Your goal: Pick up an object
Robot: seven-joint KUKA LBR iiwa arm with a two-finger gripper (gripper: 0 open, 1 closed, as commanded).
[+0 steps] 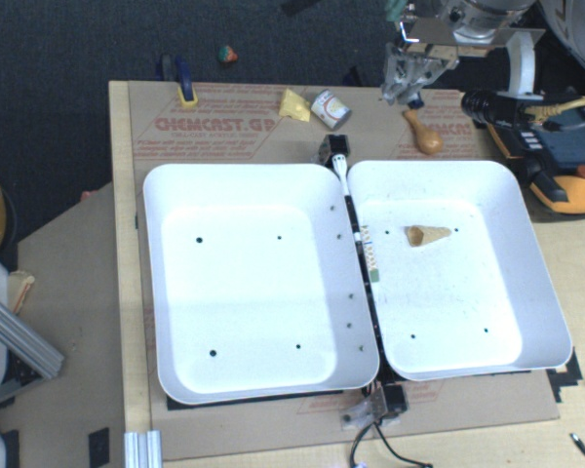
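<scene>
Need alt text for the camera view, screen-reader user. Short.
Overhead slanted view of two shallow white bins side by side: the right bin holds one small tan wedge-shaped object, and the gripper hangs beyond the bins' far edge, above the board near a small wooden piece. The left bin sits alongside.

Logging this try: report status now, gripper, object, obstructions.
Gripper up beyond the bins' far edge, holding nothing visible. Tan wedge piece lies in right bin, untouched. Brown wooden piece on the board beneath gripper.
</scene>
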